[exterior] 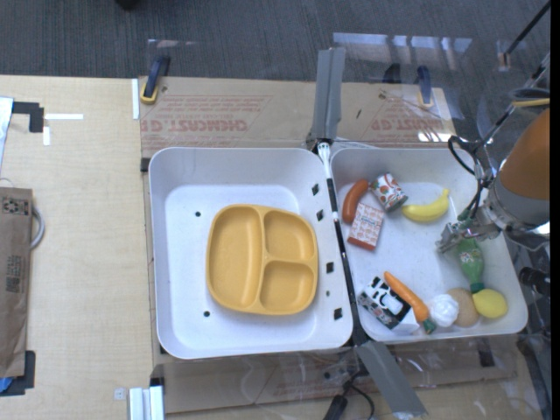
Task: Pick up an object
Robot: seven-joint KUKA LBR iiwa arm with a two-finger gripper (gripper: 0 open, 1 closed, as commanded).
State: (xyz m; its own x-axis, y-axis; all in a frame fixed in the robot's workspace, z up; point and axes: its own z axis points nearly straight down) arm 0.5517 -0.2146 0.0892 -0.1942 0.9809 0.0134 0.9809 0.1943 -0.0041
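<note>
1. The gripper (457, 237) is seen low at the right bin's (411, 160) 3 o'clock edge, just above a green object (470, 262); its state cannot be told.
2. Around it are found a banana (427, 208), a lemon (489, 304), a carrot (408, 297), a sausage (353, 200) and a red packet (367, 226).
3. A yellow divided plate (261, 259) is held in the left bin (175, 322).
4. Both bins are borne by a tabletop (70, 199) of pale wood, with dark carpet (262, 7) at 12 o'clock.

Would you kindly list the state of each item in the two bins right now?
Yellow divided plate: upright in left bin.
Banana: lying flat, right bin.
Carrot: lying across black-and-white packet.
Lemon: resting in near right corner.
End effector: low over a green item.
</note>
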